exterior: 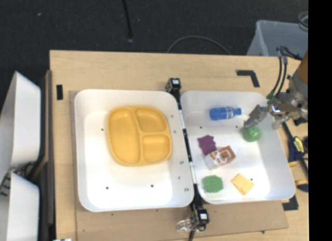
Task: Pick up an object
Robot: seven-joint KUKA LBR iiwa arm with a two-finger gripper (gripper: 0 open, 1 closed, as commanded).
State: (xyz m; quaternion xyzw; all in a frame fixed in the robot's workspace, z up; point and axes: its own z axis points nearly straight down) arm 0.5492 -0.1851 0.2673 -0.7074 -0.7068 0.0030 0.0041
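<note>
The right bin (270,175) holds several small objects. A blue bottle (224,112) lies at its far side and a purple piece (206,143) sits near the centre. A white and brown packet (221,156), a green textured round (212,184) and a yellow wedge (242,183) lie nearer the front. My gripper (263,116) hangs over the bin's right part, reaching in from the right edge. A small green ball (252,134) sits right at its lower left tip. Whether the ball is touched or gripped is unclear.
The left bin (93,183) carries a yellow divided plate (139,134). A ridge with black clips (173,84) separates the two bins. Cables and a pale blue box (277,36) stand at the back right, and white containers (23,120) at the far left.
</note>
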